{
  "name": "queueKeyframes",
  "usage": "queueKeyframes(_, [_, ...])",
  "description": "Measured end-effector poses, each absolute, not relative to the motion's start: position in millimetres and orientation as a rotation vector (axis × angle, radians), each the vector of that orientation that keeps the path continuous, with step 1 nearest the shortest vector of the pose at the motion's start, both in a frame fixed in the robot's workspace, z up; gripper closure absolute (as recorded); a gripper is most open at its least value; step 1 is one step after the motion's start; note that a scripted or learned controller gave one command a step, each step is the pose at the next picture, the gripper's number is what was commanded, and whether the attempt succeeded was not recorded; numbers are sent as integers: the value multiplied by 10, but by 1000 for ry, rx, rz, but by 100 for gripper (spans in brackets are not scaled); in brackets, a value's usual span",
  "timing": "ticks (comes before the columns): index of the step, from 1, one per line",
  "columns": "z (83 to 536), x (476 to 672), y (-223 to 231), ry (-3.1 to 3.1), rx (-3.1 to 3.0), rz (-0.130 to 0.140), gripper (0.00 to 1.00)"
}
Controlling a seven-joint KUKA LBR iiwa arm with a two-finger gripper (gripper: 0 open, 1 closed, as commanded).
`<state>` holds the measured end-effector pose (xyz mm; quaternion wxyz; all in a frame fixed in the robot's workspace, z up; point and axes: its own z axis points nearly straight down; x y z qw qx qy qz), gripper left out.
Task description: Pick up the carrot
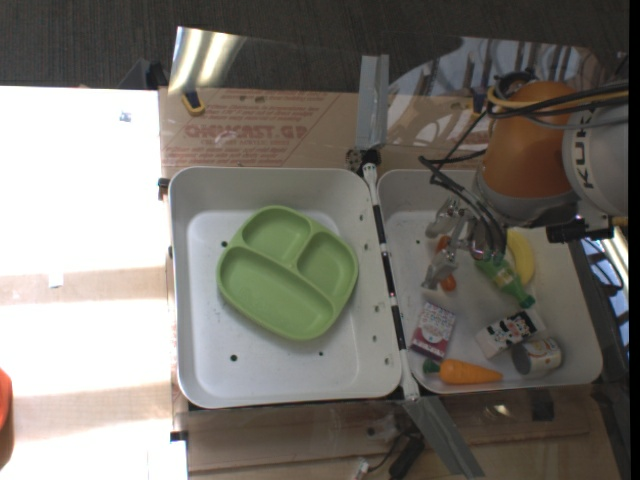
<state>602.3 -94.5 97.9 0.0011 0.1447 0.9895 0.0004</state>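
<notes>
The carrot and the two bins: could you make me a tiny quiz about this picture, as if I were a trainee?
1. True or false: the carrot lies in the same bin as the banana.
2. What sits in the left bin? A) a green divided plate B) a red bowl C) a blue cup
3. Fill in: the carrot lies near its bin's ____ edge, apart from the gripper.

Key: 1 true; 2 A; 3 front (the edge nearest the camera).
</notes>
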Motion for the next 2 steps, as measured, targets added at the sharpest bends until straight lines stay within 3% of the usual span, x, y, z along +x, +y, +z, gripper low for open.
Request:
queueKeyframes(1, [1079, 6036, -953, 3100, 460, 3, 100])
queueKeyframes(2, [1159, 6162, -1158, 2810, 1395, -1, 100])
